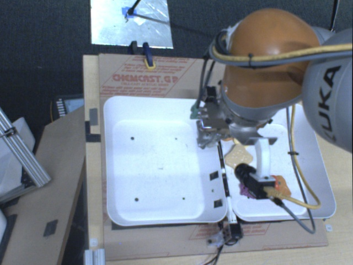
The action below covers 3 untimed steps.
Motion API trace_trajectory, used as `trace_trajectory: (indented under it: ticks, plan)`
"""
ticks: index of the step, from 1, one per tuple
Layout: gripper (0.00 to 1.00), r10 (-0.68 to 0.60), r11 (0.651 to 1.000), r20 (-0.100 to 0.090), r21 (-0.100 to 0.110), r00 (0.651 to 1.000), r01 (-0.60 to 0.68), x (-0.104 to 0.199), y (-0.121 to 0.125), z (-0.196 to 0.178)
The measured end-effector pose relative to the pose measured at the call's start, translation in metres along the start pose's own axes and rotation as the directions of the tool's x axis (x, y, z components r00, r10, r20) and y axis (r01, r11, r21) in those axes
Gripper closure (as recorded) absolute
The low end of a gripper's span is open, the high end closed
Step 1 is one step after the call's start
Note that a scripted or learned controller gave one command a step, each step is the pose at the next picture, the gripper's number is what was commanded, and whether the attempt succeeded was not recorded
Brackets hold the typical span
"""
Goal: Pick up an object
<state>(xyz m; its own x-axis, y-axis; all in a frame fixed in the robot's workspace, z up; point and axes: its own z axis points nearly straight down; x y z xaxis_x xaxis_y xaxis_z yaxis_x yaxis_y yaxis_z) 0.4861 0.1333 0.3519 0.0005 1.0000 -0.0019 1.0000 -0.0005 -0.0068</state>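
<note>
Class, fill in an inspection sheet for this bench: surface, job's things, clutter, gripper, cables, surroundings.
Surface: left bin and right bin, both white, side by side on cardboard; a few dark specks in the left bin.
Job's things: tan piece, purple piece and orange piece, all in the right bin, in its left half.
Clutter: nothing seen.
Gripper: gripper low over the wall between the bins, apart from all three pieces.
Cables: yellow cable wraps round the arm and loops down over the right bin.
Surroundings: foil sheet behind the bench, clamp on the cardboard's far edge, metal rail at left.
</note>
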Motion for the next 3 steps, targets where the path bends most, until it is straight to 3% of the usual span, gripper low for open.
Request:
trace_trajectory:
  ticks: [1, 2, 3]
  plan:
    - [1.00, -0.006, 1.000, -0.006, -0.019, 1.000, 0.006, 0.011, 0.000, -0.127]
    - [1.00, -0.008, 1.000, -0.002, -0.004, 1.000, 0.008, 0.074, 0.034, -0.034]
    - [1.00, -0.008, 1.000, -0.009, -0.021, 1.000, 0.008, 0.102, 0.042, -0.174]
